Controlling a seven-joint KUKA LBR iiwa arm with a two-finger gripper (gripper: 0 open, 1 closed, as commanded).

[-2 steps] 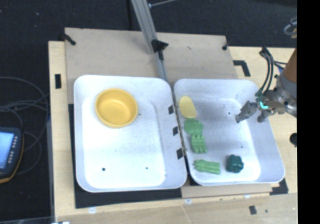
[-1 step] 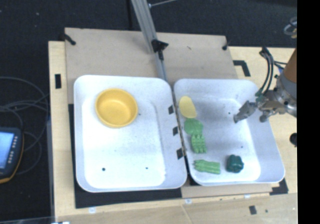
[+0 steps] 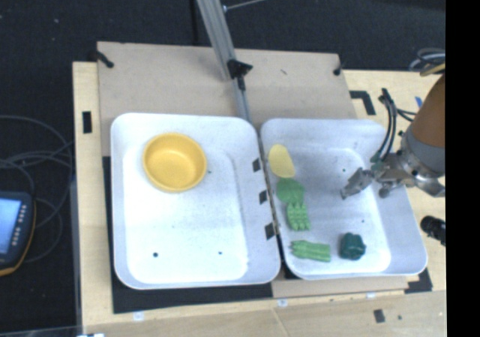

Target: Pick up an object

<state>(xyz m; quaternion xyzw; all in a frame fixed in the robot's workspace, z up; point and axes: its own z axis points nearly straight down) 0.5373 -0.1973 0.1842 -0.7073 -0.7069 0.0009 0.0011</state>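
Dark green object (image 3: 352, 246) in right bin (image 3: 330, 140), hand (image 3: 367, 182) above, apart

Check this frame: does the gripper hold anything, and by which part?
Nothing is held. The gripper hangs above bare floor of the right bin, with nothing between its fingers, apart from the dark green object.

The arm (image 3: 429, 127) ran off the picture's right side, so only its orange band and grey wrist showed. The hand (image 3: 367, 182) was small and blurred, and what lay between its tips could not be made out. A handheld screen device (image 3: 13, 226) was cut by the left edge. The metal pole (image 3: 214, 16) left the frame at the top. The surface (image 3: 180, 320) ran out at the bottom edge.
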